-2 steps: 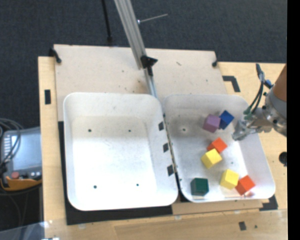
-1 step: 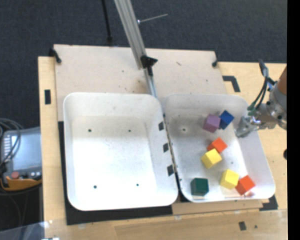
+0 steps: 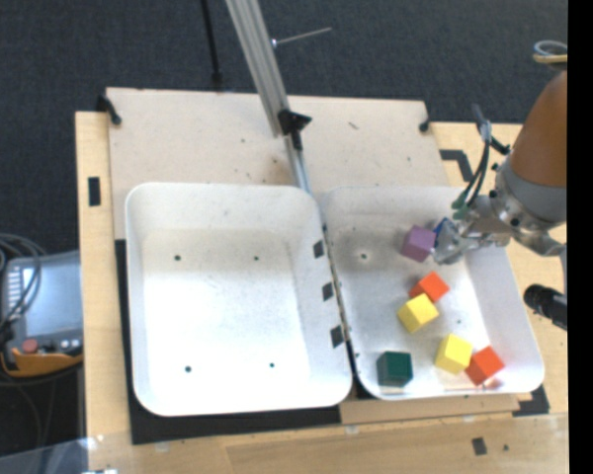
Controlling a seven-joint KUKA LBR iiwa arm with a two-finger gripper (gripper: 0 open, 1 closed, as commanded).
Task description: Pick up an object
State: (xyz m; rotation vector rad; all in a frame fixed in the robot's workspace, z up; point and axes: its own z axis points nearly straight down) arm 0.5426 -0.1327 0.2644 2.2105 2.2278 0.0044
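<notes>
**Purple block sits just left of the gripper in the right bin**

Camera view: The arm comes in from the right, its orange band high at the right edge and the grey wrist below it. The gripper [image 3: 449, 240] hangs low over the far part of the right bin [image 3: 507, 294]. Directly to its left, touching or nearly touching the tip, lies a purple block [image 3: 419, 243] on the bin floor. That is the relation the next move depends on: the block is beside the tip, toward the left, not plainly under it or within it. From this slanted angle I cannot tell whether the fingers are apart or together; the tip is small and blurred against the block and the cables. Nothing shows the block as held.

The block looks roughly cube-shaped, so it has no clear long axis to line up with.

Nearer in the same bin lie other candidates, all well clear of the gripper: an orange block [image 3: 433, 285] touching a yellow block [image 3: 417, 312], a second yellow block [image 3: 455, 352] beside a red-orange block [image 3: 485, 363], and a dark green block [image 3: 395, 367] at the near left corner. The left bin [image 3: 143, 265] sits alongside on the surface [image 3: 208, 131].

Judging by closeness, the purple block is the likely target, and a small shift left would centre the gripper over it.
</notes>
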